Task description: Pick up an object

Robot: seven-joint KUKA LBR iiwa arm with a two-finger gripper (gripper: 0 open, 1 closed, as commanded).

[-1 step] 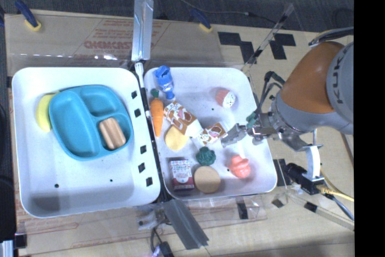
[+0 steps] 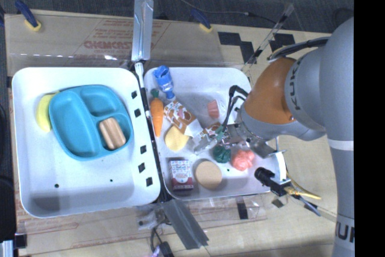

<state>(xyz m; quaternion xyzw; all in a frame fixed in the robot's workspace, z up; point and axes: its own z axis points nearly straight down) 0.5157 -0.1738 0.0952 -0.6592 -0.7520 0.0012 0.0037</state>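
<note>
Gripper (image 2: 221, 140) low in right bin (image 2: 198, 78), over clutter near its right wall; grip state cannot be told. Just beside it: green piece (image 2: 221, 154), pink lump (image 2: 243, 159), tan disc (image 2: 209, 174). Carrot (image 2: 157, 115) along left wall. Left bin (image 2: 24, 147): blue tray (image 2: 78, 120) carrying a bread roll (image 2: 112, 133).

blue tray (image 2: 75, 120) | orange carrot (image 2: 157, 115) | yellow banana (image 2: 43, 112) | white bins (image 2: 36, 189)

A bread roll (image 2: 112, 133) lies in a tray (image 2: 78, 117) in the left bin (image 2: 36, 183)
</note>
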